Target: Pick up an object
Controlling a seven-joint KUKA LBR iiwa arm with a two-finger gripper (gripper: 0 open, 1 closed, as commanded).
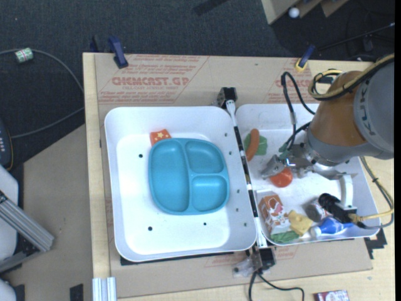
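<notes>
Printing on the bench board (147, 80) at 12 o'clock reads "CHEMCAST GP". Blue divided plate (188, 175) in left bin (125, 168); right bin (263, 115) — gripper (280, 166) just above a small red-orange object (282, 179), grip state unclear.

Bench (188, 80), upper part of the frame: red print on the brown board reads "CHEMCAST GP". Smaller red lines above and below it, and at upper right, too small to read.
</notes>
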